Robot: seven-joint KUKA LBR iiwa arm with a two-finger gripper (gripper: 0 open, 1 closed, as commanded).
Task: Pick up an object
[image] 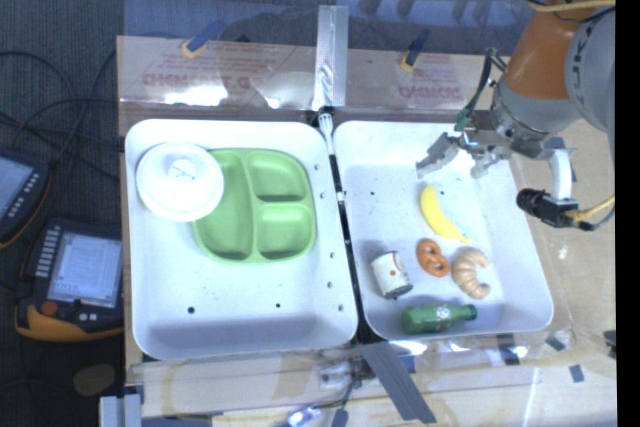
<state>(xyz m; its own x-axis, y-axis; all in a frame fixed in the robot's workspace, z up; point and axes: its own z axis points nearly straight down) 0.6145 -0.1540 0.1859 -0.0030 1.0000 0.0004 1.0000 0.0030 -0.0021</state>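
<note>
Currently my gripper (461, 158) hangs open, empty, above the banana (440, 213); pretzel (433, 257) and croissant (472, 272) crowd its lower tip; it runs top-left to bottom-right.

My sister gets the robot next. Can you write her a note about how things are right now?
Gripper: open, holding nothing, hovering over the far end of the right white bin, just above the yellow toy banana.
Also in that bin: a small brown pretzel, a tan croissant, a little white can and a green bottle lying on its side.
Left white bin: a green divided tray with a round white lid overlapping its corner.
Done: nothing picked up yet.
Left: lower, grip one object, lift it.
</note>
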